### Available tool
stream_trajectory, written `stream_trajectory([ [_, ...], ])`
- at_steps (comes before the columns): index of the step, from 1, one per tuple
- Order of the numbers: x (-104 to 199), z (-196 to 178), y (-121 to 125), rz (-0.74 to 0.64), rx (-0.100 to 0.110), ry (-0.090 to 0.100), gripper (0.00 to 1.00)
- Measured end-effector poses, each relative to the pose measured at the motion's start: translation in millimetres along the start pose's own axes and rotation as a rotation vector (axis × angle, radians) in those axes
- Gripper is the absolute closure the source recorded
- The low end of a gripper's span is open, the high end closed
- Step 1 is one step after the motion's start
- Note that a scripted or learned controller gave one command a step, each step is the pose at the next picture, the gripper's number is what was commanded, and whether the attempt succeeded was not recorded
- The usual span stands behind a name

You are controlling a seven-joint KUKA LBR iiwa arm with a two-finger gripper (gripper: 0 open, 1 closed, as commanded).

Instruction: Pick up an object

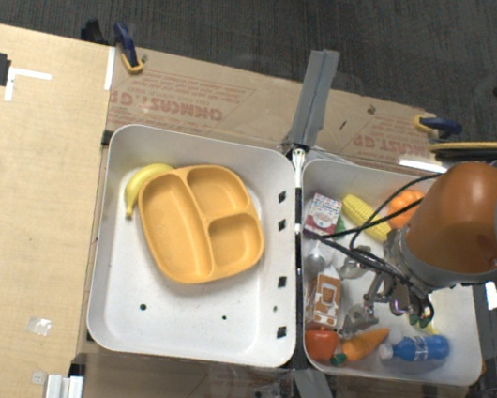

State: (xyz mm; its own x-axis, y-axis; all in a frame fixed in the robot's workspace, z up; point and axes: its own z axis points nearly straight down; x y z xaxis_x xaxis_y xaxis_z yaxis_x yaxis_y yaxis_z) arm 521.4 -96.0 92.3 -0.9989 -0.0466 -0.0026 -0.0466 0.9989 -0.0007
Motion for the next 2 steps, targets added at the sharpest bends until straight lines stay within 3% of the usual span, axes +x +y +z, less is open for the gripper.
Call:
stream_trajectory([
  [1, -58.5, -0.7, -22.6, 0.162, 0.000, -0.003, 0.00],
  [2, -125.4, 4.3, -35.4, 0.369, 0.001, 0.035, 0.00],
])
